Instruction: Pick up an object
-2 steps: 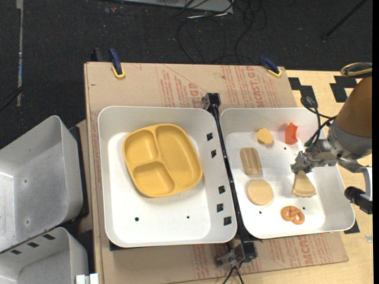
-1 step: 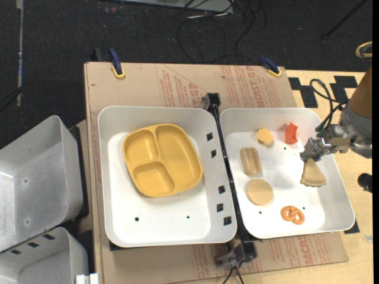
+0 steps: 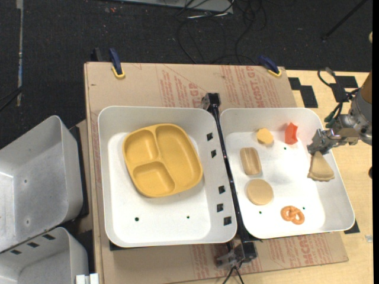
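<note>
The gripper [image 3: 321, 145] is positioned at the right edge of the right bin [image 3: 308, 225], directly above the tan wedge-shaped piece [image 3: 320, 169]; whether it is open or closed cannot be determined, and contact with the wedge cannot be confirmed. The right bin also contains a red block [image 3: 291, 133], a small yellow round piece [image 3: 265, 136], a tan oblong bun [image 3: 250, 161], a flat tan disc [image 3: 259, 191] and an orange pretzel [image 3: 292, 214], all lying apart. The left bin [image 3: 155, 229] holds a yellow three-compartment tray [image 3: 161, 159].
</note>
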